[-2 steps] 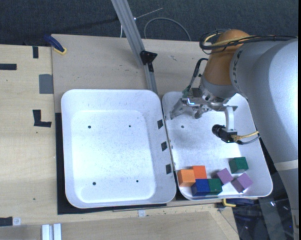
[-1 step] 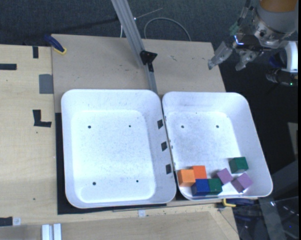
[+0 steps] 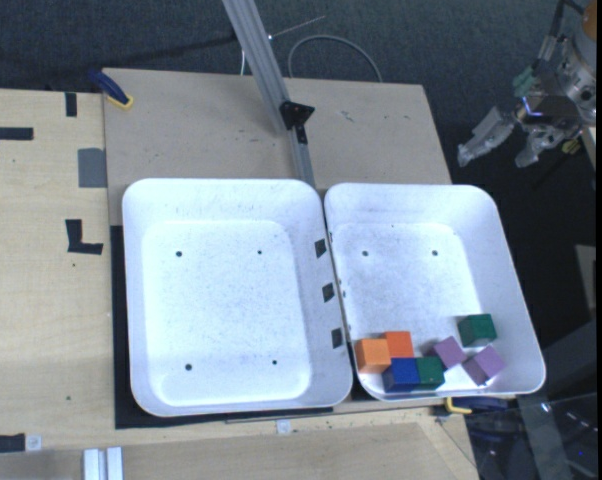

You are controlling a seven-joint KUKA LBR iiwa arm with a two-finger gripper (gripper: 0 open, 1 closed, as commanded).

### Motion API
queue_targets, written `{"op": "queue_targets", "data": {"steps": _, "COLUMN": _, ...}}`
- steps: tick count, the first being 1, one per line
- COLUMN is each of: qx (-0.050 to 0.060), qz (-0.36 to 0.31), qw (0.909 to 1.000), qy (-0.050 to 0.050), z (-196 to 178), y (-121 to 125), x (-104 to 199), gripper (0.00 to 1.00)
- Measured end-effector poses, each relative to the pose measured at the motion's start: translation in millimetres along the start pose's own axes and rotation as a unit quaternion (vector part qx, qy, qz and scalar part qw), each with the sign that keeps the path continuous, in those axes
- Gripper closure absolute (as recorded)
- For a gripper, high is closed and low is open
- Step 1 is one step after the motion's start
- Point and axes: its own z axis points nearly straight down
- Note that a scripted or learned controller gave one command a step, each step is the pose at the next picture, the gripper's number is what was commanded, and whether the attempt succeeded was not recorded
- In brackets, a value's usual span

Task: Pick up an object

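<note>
At the frame's upper right the tool (image 3: pixel 509 143) hangs with fingers spread and bare, well apart from the blocks (image 3: pixel 426 358) clustered at the right bin's (image 3: pixel 501 228) lower edge.

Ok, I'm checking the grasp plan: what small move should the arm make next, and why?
Probably swing the gripper in toward the blocks. It hangs open and holding nothing beyond the right bin, while the blocks sit clustered in that bin's near corner.

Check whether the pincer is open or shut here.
Open: the pincer hangs beyond the right-hand shallow white bin, its two grey fingers splayed apart with nothing between them.
</note>
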Motion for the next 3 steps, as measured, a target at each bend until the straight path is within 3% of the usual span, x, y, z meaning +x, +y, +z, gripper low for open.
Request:
{"op": "queue_targets", "data": {"steps": 1, "qx": 0.006, "qz": -0.004, "qw": 1.0, "qy": 0.002, "z": 71.7, "y": -23.7, "x": 93.0, "gripper": 0.0}}
{"op": "queue_targets", "data": {"steps": 2, "qx": 0.006, "qz": 0.004, "qw": 1.0, "qy": -0.001, "z": 146.0, "y": -79.3, "x": -6.1, "gripper": 0.0}}
{"op": "queue_targets", "data": {"steps": 3, "qx": -0.003, "qz": -0.001, "qw": 1.0, "qy": -0.001, "z": -82.4, "y": -104.7, "x": -30.6, "gripper": 0.0}}
